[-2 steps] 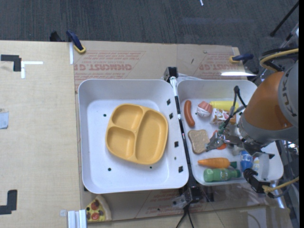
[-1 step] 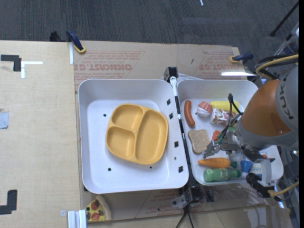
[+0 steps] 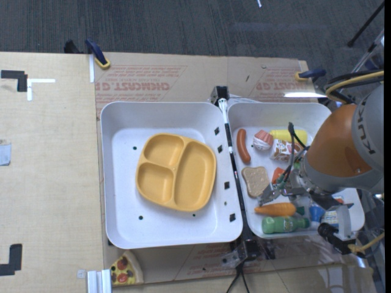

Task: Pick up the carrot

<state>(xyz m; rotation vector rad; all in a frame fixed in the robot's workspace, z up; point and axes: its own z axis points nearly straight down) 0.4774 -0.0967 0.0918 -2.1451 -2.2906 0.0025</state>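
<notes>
The orange carrot [image 3: 276, 210] lies flat near the front of the right bin [image 3: 244, 112], between a bread slice [image 3: 256, 180] and a green bottle [image 3: 284, 224]. My gripper [image 3: 280, 191] hangs low just behind the carrot, over its middle, with the grey arm and its orange band [image 3: 333, 148] rising to the right. The arm hides the bin's right half. Nothing shows that the carrot is lifted; it seems to rest on the bin floor.
Around the carrot the right bin also holds a red sausage [image 3: 244, 145], a yellow item [image 3: 284, 135], small packets [image 3: 272, 145] and a blue piece [image 3: 314, 212]. The left bin [image 3: 122, 163] holds a yellow divided plate [image 3: 177, 171]. A toy pizza slice [image 3: 124, 270] lies on the cardboard in front.
</notes>
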